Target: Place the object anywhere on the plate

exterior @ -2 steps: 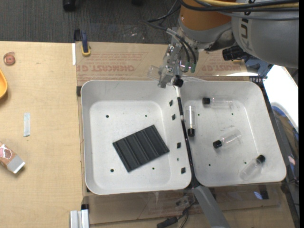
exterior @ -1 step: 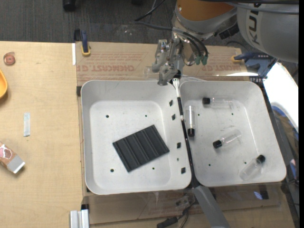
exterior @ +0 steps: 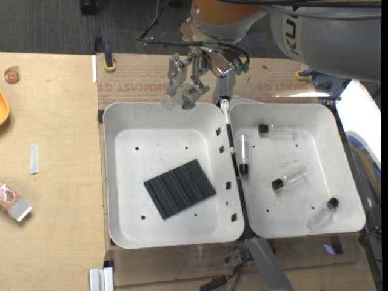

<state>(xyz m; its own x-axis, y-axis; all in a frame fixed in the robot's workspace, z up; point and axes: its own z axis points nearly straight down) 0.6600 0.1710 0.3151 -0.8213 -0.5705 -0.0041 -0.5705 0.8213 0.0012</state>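
Fingers (exterior: 187, 94): held above the far rim of the left bin (exterior: 121, 162), slightly parted, with nothing between them.
Plate (exterior: 180, 188): dark ribbed slab lying in the left bin, below the fingers, well apart.
Vials (exterior: 290, 179): four clear, black-capped, in the right bin (exterior: 339, 162), right of the fingers.

left bin (exterior: 115, 180): white, small black holes in floor
right bin (exterior: 339, 162): white, same black holes
plate (exterior: 180, 188): black/dark grey, ribbed with parallel ridges
vials (exterior: 289, 179): clear, black caps
arm (exterior: 339, 23): grey, orange band (exterior: 224, 8) above the wrist
gripper (exterior: 185, 93): bare silver metal
bench (exterior: 48, 132): light tan wood
cardboard (exterior: 139, 80): brown, red print
clamp (exterior: 107, 56): blue, orange tip
disc (exterior: 11, 75): reddish-brown
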